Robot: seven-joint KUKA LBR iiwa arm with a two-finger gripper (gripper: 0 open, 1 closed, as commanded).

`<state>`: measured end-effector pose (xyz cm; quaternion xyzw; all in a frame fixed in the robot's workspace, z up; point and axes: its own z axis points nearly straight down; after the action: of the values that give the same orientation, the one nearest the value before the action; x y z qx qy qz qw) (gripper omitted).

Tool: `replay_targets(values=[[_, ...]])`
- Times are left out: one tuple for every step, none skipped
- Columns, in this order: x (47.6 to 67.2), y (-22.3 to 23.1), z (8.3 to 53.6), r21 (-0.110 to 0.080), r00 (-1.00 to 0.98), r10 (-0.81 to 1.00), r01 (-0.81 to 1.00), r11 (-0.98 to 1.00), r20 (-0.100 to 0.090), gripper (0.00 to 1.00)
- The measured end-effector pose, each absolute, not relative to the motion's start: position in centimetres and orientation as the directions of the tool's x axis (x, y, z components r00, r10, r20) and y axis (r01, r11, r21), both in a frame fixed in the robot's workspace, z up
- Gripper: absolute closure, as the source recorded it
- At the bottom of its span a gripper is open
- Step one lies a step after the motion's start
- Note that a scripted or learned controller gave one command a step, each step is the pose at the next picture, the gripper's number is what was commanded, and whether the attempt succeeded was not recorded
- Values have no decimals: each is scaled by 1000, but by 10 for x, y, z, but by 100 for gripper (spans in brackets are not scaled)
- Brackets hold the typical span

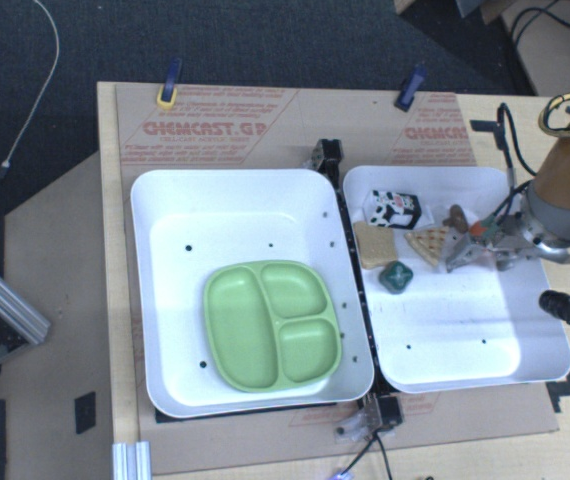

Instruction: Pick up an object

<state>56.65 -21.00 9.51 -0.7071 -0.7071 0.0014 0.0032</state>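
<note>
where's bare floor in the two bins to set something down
Right bin: the whole near half is bare, below the teal ball. Its far end is crowded with the cow-print item, tan block and pincer. Left bin: a bare strip beyond the green tray.

teal lump (397, 276) | right bin | beside tan block (373, 245)
</note>
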Motion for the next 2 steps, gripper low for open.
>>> replay_targets(values=[[568, -211, 110, 1, 0, 1000, 1000, 0, -1, 100], [572, -202, 169, 7, -2, 1000, 1000, 2, -3, 100]])
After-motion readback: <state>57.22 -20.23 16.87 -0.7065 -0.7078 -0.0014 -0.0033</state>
